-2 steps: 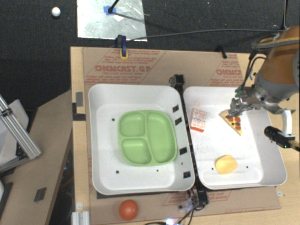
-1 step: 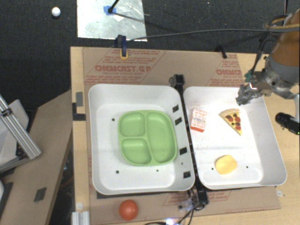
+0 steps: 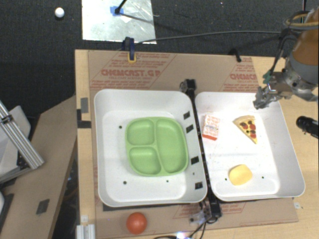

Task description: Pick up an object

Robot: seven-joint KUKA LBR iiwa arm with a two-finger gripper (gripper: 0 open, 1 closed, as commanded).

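While gripper (image 3: 261, 101) hangs over right bin (image 3: 286, 133) far corner — fingers unreadable, cannot tell | nearest target: pizza slice (image 3: 247, 127), flat, just below | advice: descend square, straddle narrow width | spares: carton (image 3: 211, 127), yellow lump (image 3: 240, 174).

The counter (image 3: 164, 66) is viewed from above at a slant; both white bins (image 3: 149, 103) are framed fully.

The gripper (image 3: 261, 101) hovers over the right bin's (image 3: 284, 133) far right corner, with the bin wall just beside it. Below-left of it the pizza slice (image 3: 247, 127), carton (image 3: 211, 127) and yellow piece (image 3: 240, 175) lie well apart, with bare floor between them.
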